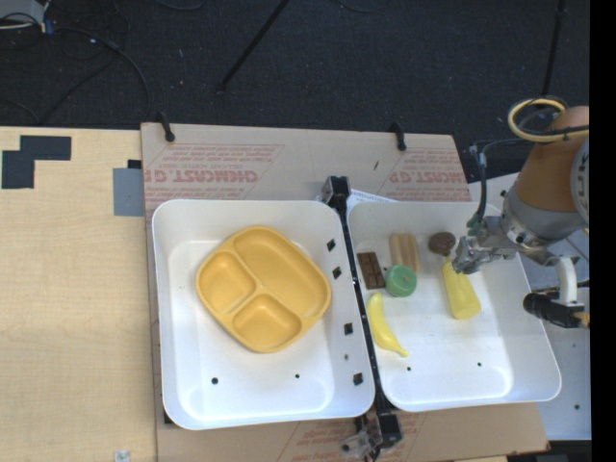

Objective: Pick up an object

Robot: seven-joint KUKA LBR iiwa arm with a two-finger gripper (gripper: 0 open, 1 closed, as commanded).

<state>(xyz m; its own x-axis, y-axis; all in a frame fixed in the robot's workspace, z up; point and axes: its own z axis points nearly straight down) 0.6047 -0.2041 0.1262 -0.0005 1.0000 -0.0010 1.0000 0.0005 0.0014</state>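
The gripper [469,257] sits low in the right bin [520,378], touching the top end of the yellow bottle [461,293]; I cannot tell how it is set or whether it holds anything. The bottle looks light, smooth and likely slippery, so a hold across its narrow middle seems safest. Leftward lie the green cup [400,281] and banana [384,326].

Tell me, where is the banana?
The banana lies in the right bin, near its left wall, just below the green cup and left of the yellow bottle.
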